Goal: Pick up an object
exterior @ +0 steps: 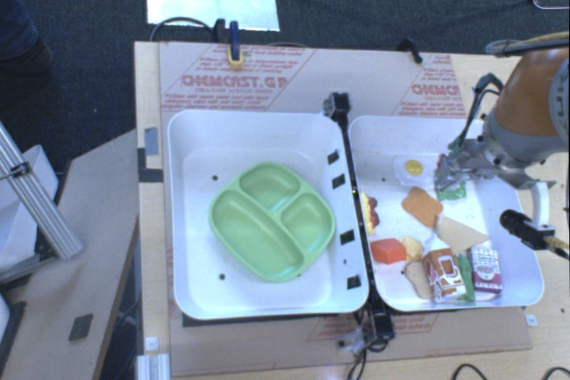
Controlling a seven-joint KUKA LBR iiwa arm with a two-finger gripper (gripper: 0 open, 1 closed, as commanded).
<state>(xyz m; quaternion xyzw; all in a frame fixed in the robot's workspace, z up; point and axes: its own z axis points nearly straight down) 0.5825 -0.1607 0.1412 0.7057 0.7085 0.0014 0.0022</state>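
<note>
You see the bench (151,280), a pale wooden top. A clear sheet (294,76) with red lettering lies flat on it, and a blue and yellow clamp (233,43) grips the sheet's far edge. Two white bins sit side by side on the sheet, touching along the middle: the left bin (191,218) and the right bin (525,280).

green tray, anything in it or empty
Empty: the green tray in the left bin shows bare compartments.
</note>
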